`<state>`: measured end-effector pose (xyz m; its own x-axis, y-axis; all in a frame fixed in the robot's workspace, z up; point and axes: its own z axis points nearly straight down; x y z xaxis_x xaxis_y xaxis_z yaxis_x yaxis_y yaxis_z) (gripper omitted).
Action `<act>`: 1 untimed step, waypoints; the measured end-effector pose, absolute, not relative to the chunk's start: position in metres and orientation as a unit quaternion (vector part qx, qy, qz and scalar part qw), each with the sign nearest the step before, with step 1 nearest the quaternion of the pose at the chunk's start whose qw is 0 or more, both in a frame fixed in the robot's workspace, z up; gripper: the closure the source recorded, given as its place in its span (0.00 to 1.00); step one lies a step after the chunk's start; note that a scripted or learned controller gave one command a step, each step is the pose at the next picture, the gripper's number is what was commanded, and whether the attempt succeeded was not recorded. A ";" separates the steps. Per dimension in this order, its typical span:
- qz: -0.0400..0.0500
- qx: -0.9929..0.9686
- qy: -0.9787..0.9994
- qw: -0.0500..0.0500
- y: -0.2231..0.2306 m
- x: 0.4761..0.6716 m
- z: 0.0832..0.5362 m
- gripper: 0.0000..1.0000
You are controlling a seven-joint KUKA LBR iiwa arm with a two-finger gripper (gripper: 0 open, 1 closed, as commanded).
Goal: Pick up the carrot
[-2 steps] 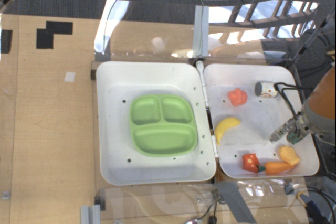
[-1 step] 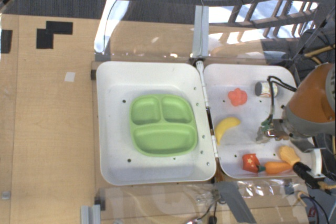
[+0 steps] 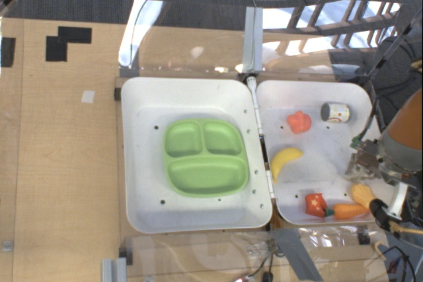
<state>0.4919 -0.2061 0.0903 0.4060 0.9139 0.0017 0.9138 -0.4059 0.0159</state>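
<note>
Hand sits over the right edge of the right bin, hanging off the grey arm with its orange band; honestly can't tell how far it's spread, it's just a dark metal tangle from this angle, and nothing shows up gripped in it. Just below it there's a yellow-orange ridged piece, near the bin's lower right corner; beside that lies the carrot, flat along the bin's front wall, long axis running roughly left to right, one end touching or nearly touching a red and green item on its left. Hand and carrot look apart, not touching. Further out: a banana near the bin's left side, a pinkish-red toy above it, a small white can on its side toward the back. Left bin holds a green divided plate; both bins rest on the tabletop.
</note>
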 end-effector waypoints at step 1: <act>0.005 0.849 0.529 0.005 -0.178 0.553 0.090 1.00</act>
<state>0.5531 -0.1775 0.0899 0.4402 0.8979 0.0034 0.8978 -0.4402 0.0147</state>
